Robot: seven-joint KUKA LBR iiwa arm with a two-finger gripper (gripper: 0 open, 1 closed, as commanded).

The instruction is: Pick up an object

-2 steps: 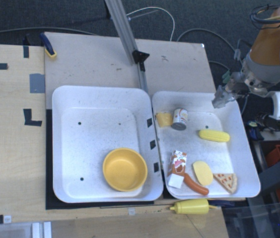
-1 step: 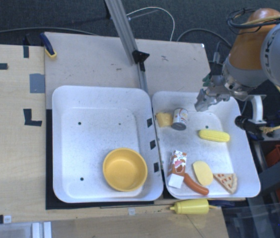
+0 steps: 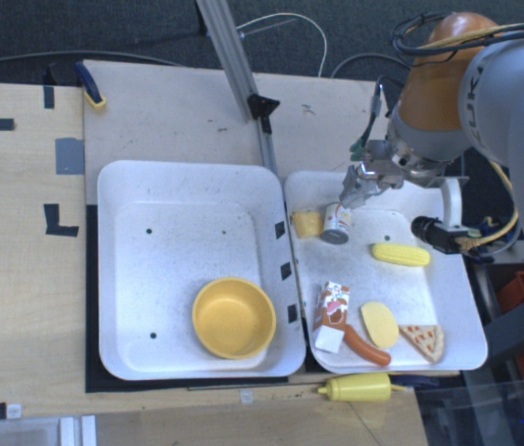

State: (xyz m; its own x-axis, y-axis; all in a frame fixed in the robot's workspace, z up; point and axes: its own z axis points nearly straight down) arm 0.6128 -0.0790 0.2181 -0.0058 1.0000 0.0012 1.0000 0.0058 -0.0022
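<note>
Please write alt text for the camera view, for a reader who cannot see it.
The gripper hangs above a small can in the right bin, among toy foods including a corn cob and pizza slice. The left bin holds a yellow bowl.

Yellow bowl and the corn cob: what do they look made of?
Yellow bowl: likely moulded plastic, matte; uniform colour, smooth thick rim, no glare. Corn cob: probably plastic toy food; even yellow, slight sheen, though its surface detail is too small to tell.

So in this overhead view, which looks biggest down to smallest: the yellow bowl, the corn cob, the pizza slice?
1. yellow bowl, clearly the largest.
2 and 3. corn cob and pizza slice look too alike in size to rank.
</note>
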